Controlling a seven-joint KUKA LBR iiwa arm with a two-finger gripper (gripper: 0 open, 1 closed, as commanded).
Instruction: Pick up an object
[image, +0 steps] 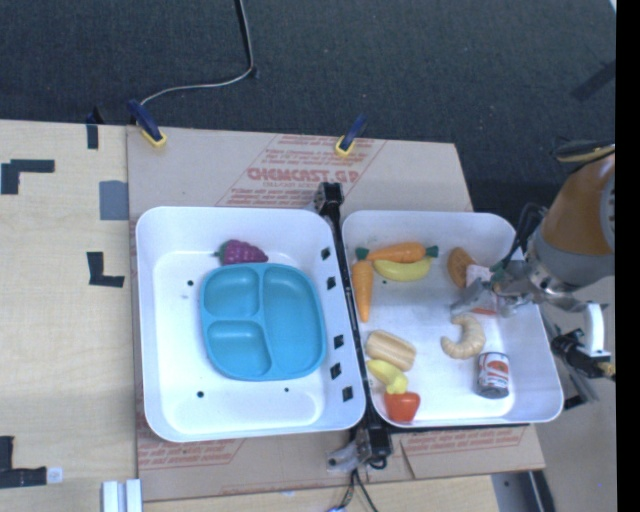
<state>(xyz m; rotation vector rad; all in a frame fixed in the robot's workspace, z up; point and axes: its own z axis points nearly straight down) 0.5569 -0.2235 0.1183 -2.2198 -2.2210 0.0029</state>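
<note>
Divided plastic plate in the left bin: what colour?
Light blue, clear in the camera view.

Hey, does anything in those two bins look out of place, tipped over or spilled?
Nothing looks spilled. Two small things: the can in the right bin seems to lie on its side, and the grapes sit beside the blue tray in the left bin, not in a compartment. The rest of the toy food lies loose but tidy.

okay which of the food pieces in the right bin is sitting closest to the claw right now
The pale croissant, curled just below the claw. The carrots, banana, hot dog bun and tomato lie farther left, and the can sits lower down.
</note>
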